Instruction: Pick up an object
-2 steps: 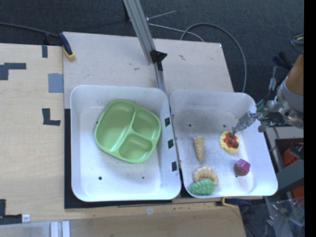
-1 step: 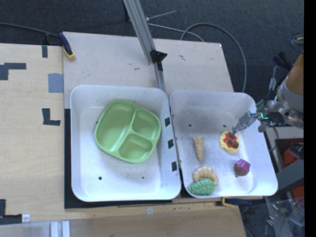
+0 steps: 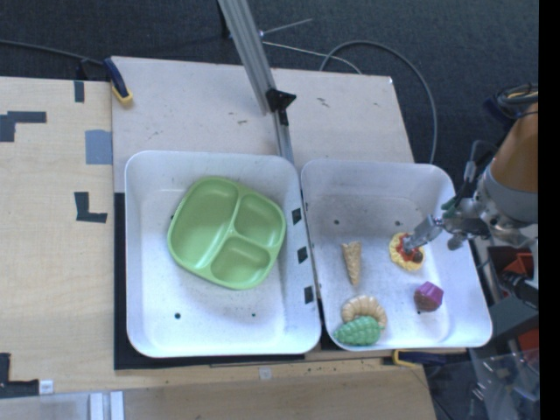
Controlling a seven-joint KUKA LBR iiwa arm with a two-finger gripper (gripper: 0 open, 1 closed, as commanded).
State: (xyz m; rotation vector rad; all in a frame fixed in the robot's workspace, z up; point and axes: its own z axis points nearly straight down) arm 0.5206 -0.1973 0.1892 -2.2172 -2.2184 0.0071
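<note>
The right bin point(image 3: 376, 182) holds several small toy foods: a tan cone point(image 3: 352, 262), a yellow and red round piece point(image 3: 406, 252), a purple piece point(image 3: 428, 297), a beige croissant-like piece point(image 3: 363, 307) and a green bumpy piece point(image 3: 359, 330). My gripper point(image 3: 418, 242) reaches in from the right and hangs right over the yellow and red piece, its dark fingertips at the piece's top edge. I see no object lifted between the fingers.
The left bin point(image 3: 149, 261) holds a green divided plate point(image 3: 227, 232). A metal pole point(image 3: 249, 46) slants down to the bins' shared rim. A cable point(image 3: 411, 68) loops over the bench behind the right bin.
</note>
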